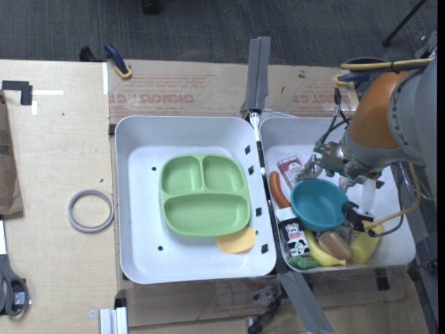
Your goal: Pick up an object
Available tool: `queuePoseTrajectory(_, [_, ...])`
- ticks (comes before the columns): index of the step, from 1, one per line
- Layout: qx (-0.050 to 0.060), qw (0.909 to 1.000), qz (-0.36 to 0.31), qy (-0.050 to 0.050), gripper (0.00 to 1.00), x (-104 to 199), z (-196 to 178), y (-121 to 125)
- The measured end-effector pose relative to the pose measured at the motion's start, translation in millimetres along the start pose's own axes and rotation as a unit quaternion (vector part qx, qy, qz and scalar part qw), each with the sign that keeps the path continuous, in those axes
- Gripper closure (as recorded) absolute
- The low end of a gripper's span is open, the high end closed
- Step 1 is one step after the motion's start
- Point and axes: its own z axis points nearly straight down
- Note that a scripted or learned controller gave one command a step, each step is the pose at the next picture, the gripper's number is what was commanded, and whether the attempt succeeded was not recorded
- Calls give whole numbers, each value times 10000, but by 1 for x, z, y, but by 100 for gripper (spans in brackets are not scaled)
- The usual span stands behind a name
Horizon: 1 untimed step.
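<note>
A: What lies left of the bins?

B: On the bare worktop (55, 270) sits a grey ring (91, 209), with a brown bag (10, 165) at the left edge and scissors (12, 292) at the lower corner. A blue clamp (118, 60) rests at the top edge of the cardboard (174, 92).

A: And the left bin?

B: The left bin (132, 256) holds a green divided plate (205, 195), flat and near the middle. A yellow piece (236, 241) touches the plate's lower right corner.

A: The right bin?

B: The right bin (396, 252) is crowded. An orange sausage (279, 188) lies along its left wall, a red-and-white carton (290, 167) just beside it. A blue bowl (318, 203) sits in the middle. Below it lie a black-and-white box (296, 238), a green piece (300, 261), a banana (321, 254), a brown piece (336, 243) on the banana and a yellow block (363, 246).

A: Where is the tool?

B: The tool (332, 169) hangs over the right bin, just above the bowl's upper rim and near the carton. The arm (396, 124) and its cables cover the bin's right side. Whether its fingers are wide or narrow cannot be told, and nothing is seen between them.
</note>
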Motion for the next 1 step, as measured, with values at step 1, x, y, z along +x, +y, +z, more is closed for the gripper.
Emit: queuePoseTrajectory(1, [57, 9952, -975, -12, 0, 57, -94, 33])
